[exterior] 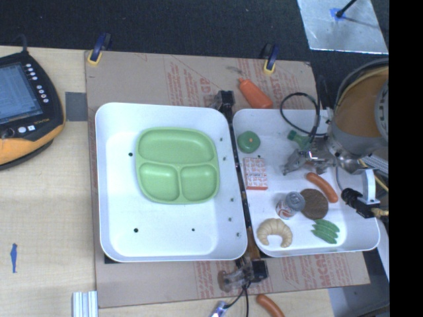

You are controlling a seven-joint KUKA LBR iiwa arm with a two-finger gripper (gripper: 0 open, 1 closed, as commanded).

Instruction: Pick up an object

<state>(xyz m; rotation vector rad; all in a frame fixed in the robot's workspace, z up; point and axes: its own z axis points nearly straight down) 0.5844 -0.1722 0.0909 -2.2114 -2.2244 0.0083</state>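
Gripper [299, 162], jaws parted and empty, over the right bin [370, 246]; the sausage [322, 185] lies just beside it toward the arm, long axis running diagonally.

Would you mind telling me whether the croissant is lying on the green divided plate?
No, the croissant lies in the right bin, while the green divided plate sits in the left bin.

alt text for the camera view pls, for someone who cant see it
A robot gripper reaches from the right into the right white bin, which holds toy food: a sausage, croissant, brown disc and green pods. The left white bin holds a green divided plate.
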